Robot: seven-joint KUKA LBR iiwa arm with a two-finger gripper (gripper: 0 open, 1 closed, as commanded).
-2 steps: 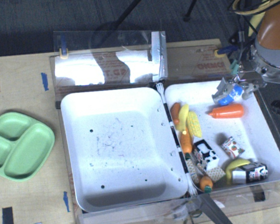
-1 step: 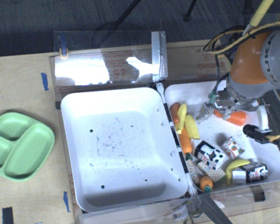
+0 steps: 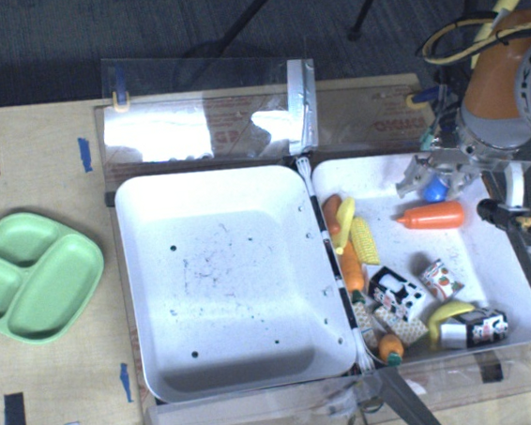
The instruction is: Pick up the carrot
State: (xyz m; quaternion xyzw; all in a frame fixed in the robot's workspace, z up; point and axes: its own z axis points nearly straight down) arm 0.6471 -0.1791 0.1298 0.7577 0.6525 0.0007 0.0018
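The carrot (image 3: pixel 433 217) is an orange tapered piece lying flat and crosswise on the floor of the right bin (image 3: pixel 506 257), near its far right side. My gripper (image 3: pixel 436 179) hangs just behind and above it, at the bin's far right corner, with a bit of blue showing between its metal fingers. The fingers look spread open, and the carrot lies in front of them, not between them. The grey arm with its orange band (image 3: pixel 502 88) reaches in from the right.
Along the right bin's left wall lie a red-orange sausage (image 3: pixel 331 206), a banana (image 3: pixel 344 222), corn (image 3: pixel 364 241) and another orange piece (image 3: pixel 351 269). Small cartons, a second banana (image 3: pixel 449 314) and a can (image 3: pixel 476 329) crowd the front. The left bin (image 3: pixel 224 268) and a green divided plate (image 3: pixel 35 276) lie leftward.
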